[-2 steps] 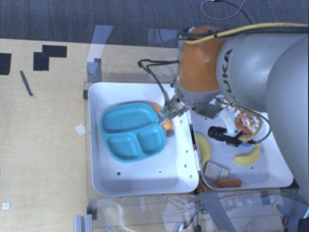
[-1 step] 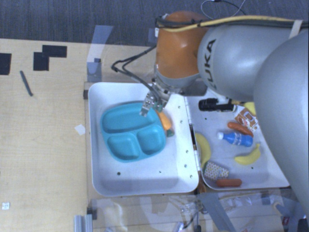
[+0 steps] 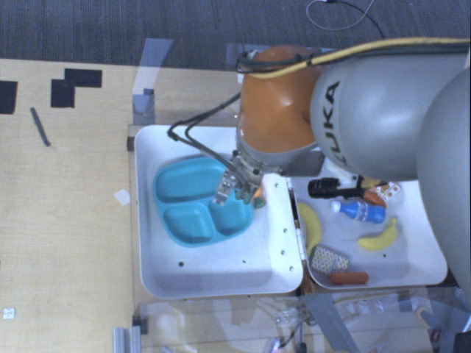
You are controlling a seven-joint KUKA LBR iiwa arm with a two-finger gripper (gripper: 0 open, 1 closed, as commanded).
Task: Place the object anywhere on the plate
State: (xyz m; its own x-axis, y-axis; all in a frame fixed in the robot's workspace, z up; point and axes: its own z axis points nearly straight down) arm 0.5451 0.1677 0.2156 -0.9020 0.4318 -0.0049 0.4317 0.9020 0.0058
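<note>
while the gripper (image 3: 234, 190) hovers over the blue plate (image 3: 193, 201) just below it, we judge placing underway; grip state unclear, next comes lowering and release.

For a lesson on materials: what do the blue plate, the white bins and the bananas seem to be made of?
Blue plate: likely moulded plastic, smooth with a soft sheen, three compartments. White bins: probably plastic, matte, rounded corners. Bananas: possibly plastic toys, uniformly yellow and glossy; cannot be sure.

arm (image 3: 383, 109) cut off at right edge, covering right bin's (image 3: 434, 267) far side, plate's (image 3: 193, 201) right rim
</note>
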